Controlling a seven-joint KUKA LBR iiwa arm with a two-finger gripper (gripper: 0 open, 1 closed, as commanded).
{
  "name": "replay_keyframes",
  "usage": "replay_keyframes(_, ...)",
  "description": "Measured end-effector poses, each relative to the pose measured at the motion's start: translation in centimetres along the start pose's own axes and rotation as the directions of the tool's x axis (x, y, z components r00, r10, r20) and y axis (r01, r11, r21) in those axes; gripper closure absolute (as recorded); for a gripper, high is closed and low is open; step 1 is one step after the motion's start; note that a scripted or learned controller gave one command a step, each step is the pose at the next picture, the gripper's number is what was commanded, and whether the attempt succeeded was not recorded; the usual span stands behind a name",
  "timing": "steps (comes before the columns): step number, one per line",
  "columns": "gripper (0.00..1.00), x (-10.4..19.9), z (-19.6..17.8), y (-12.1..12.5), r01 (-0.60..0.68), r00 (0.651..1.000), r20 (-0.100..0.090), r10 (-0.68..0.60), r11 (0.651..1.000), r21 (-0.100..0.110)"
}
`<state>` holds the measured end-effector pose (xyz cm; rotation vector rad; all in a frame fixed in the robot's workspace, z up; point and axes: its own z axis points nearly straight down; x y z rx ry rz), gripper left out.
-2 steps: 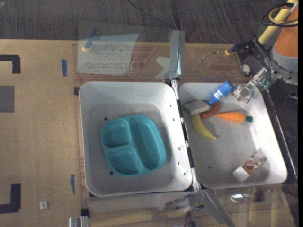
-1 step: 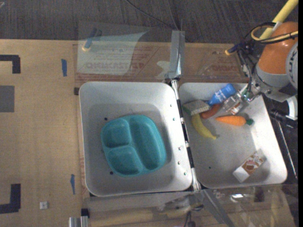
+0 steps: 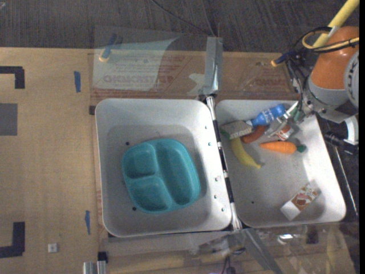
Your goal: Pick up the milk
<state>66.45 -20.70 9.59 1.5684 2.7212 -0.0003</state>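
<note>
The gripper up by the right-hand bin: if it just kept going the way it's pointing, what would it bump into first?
Probably the carrot. The gripper points down and leftward into the right bin, with the carrot just below its tip and a blue bottle beside it. Depth is unclear from above. The milk lies well off that line.

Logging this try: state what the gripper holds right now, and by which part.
Cannot be told. The gripper sits low among the blue bottle and carrot; nothing shows between its tips. The milk lies apart, near the right bin's front corner.
</note>
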Motion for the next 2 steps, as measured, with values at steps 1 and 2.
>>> replay_keyframes(1,0.0,-1.0,-0.3,-0.4,0.112,0.994,-0.009,-0.112,0.994,0.005)
replay_keyframes(2,1.0,-1.3,-1.8,-0.2,0.114,0.994,0.005,-0.114,0.994,-0.002)
